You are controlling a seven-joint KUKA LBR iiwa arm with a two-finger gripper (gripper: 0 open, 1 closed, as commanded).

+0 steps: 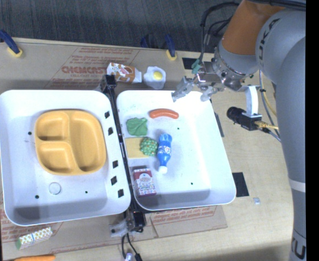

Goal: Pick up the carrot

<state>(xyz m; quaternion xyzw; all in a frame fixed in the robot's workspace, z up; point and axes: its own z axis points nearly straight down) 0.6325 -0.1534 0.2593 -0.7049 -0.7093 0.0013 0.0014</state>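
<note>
Carrot point(164, 113): lying far in right bin point(214, 167), untouched.
Gripper point(193, 92): above far rim, fingers wide, holding nothing.
Left: descend, grasp, lift.

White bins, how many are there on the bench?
2. The left bin holds a yellow divided plate. The right bin holds the toy food and a blue bottle, beside the pincer.
</note>
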